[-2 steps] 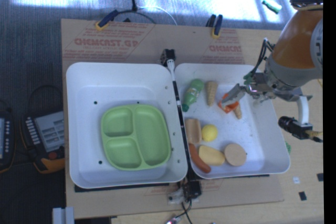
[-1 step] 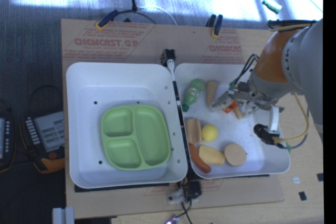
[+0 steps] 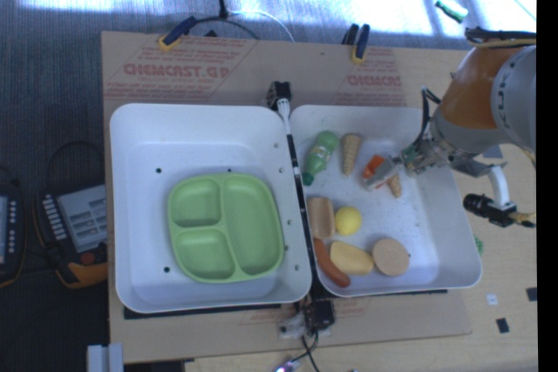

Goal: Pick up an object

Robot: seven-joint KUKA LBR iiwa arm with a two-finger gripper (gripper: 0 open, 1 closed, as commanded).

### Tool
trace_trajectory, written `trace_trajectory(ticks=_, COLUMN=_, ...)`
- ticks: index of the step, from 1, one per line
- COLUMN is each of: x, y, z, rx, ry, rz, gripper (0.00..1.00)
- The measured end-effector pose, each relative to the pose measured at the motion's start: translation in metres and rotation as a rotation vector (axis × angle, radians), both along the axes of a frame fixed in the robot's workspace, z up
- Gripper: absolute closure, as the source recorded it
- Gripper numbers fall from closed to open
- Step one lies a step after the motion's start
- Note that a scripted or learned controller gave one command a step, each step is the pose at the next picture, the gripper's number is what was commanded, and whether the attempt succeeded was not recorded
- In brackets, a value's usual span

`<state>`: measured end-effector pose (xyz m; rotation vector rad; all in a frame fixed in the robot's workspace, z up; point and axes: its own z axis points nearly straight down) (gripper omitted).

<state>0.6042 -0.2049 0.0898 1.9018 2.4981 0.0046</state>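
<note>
The jaws (image 3: 410, 159) are positioned low in the right bin (image 3: 453, 266), just beside a toy carrot (image 3: 377, 167); their opening cannot be told. A green plate (image 3: 226, 226) is held in the left bin (image 3: 139, 187).

Two bins side by side on the bench (image 3: 174, 65), touching along the middle. In the left bin (image 3: 139, 135): a divided plate (image 3: 225, 226), near the front right corner. In the right bin (image 3: 436, 231): bottle (image 3: 319, 154) and cone (image 3: 350, 152) by the rear left corner; carrot (image 3: 378, 170) toward the rear edge, gripper (image 3: 411, 159) just right of it; bun (image 3: 320, 216), ball (image 3: 348, 220) mid-left; sausage (image 3: 330, 264), potato (image 3: 351, 258), disc (image 3: 391, 257) along the front edge.
</note>
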Motion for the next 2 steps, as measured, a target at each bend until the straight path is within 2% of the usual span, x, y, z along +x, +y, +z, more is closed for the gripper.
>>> trace_trajectory(ticks=1, x=0.021, y=0.057, z=0.0, rx=-0.006, ry=-0.009, rz=-0.064, gripper=0.0)
trace_trajectory(ticks=2, x=0.022, y=0.056, z=0.011, rx=-0.009, ry=-0.015, rz=-0.065, gripper=1.0)
